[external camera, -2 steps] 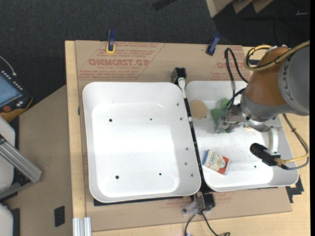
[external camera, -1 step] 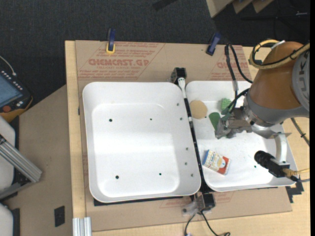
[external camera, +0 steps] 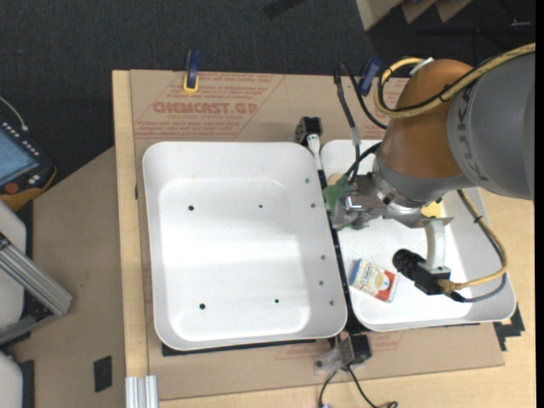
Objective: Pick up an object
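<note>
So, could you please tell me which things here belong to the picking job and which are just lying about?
Job: small blue, white and red packet; right white plastic bin; arm's pincer.
Lying about: left white plastic bin; blue clamps; brown cardboard sheet.

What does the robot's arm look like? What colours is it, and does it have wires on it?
The arm is fat, round and grey, with a shiny orange band near its wrist. Yellow and black cables loop over the orange part, and another yellow cable curls below. Its wrist end is silvery metal with a small black part sticking out.
</note>
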Available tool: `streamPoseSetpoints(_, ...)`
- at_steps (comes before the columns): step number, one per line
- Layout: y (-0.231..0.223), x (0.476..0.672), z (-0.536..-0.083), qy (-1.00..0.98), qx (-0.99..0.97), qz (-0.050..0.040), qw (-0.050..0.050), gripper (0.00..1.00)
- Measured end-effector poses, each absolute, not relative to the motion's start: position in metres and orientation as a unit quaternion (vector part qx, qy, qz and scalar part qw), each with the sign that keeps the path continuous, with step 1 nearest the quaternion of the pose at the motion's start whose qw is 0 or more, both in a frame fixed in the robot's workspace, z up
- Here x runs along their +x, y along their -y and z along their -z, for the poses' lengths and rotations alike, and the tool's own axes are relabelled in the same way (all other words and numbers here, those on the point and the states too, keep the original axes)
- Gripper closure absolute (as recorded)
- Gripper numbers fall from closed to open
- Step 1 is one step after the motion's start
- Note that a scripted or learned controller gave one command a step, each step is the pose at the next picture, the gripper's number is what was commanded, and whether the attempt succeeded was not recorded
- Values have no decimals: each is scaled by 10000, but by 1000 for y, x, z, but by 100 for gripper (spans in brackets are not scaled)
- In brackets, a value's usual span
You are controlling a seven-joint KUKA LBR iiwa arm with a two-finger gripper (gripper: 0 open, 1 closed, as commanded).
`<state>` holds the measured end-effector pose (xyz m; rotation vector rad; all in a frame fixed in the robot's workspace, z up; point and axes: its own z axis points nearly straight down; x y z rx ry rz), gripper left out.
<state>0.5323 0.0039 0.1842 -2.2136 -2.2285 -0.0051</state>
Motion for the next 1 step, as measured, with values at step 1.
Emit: streamPoseSetpoints(1,-45,531,-257,7090,-7052,37,-18,100)
